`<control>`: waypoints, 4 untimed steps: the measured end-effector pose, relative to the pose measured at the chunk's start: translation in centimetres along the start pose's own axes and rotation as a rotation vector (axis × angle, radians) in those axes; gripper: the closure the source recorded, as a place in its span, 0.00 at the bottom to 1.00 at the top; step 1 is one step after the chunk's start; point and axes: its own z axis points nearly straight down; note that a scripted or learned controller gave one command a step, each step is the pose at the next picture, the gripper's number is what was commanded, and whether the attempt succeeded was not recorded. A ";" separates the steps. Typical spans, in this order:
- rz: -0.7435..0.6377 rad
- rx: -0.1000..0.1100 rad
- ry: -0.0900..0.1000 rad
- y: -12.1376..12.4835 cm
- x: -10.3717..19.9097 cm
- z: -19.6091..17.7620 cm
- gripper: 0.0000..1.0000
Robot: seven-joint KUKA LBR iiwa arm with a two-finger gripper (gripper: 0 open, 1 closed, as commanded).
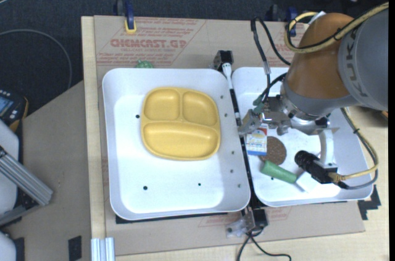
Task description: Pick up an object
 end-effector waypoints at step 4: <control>0.000 -0.012 -0.002 -4.4 -1.8 -0.5 1.00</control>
